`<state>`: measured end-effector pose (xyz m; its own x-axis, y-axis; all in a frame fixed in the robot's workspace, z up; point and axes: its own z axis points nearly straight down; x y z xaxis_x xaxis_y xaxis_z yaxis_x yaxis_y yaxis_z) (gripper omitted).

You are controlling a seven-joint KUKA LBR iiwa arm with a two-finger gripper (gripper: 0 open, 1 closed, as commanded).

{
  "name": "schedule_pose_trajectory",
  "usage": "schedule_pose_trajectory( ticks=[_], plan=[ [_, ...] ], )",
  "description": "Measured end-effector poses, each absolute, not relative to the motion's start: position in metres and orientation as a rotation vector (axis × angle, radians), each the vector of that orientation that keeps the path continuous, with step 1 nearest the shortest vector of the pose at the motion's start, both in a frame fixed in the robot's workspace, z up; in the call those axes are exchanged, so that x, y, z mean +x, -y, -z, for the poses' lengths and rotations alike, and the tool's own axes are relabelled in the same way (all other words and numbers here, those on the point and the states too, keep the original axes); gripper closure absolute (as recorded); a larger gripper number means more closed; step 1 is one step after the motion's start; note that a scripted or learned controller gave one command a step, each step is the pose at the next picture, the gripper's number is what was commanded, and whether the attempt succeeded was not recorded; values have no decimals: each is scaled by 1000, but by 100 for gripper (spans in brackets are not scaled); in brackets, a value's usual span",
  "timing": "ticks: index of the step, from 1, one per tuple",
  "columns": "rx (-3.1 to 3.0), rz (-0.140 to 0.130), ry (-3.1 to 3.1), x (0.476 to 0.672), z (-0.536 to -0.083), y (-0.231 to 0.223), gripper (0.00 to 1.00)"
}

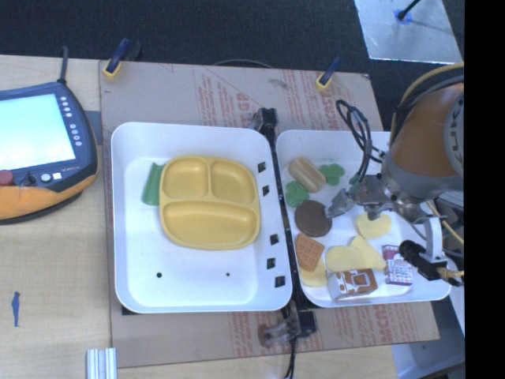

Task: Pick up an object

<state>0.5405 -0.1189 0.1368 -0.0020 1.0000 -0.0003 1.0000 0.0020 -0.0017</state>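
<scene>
The arm (426, 144) leans in over the right bin (316, 142), wrist tipped down so the gripper (353, 198) hangs low among the toy food. I cannot tell how it is set, nor whether it has hold of anything; the metal tip is too small and dark against the clutter.

Nearest the tip, just below and toward the divider, lies the brown disc (313, 218). Beyond the tip, toward the far rim, sits the tan roll (306, 174), with green pieces (297, 193) beside it. Back under the wrist is a pale yellow piece (373, 227), and further toward the near rim the waffle (309, 253) and a small carton (353, 283). Any of these would serve as the object; the disc looks the likeliest target, I'd say, since the tip points down next to it.

The other bin (134, 212), across the divider from the tool, holds a yellow tray (210, 201) over a green bit (151, 185). The food is all heaped on the arm's side, within easy reach, which would explain the short, steep approach.
</scene>
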Motion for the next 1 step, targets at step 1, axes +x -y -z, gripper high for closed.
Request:
schedule_pose_trajectory(
  ticks=[1],
  plan=[
    [-2219, -8, 2216, 501, -96, 165, 0]
  ],
)
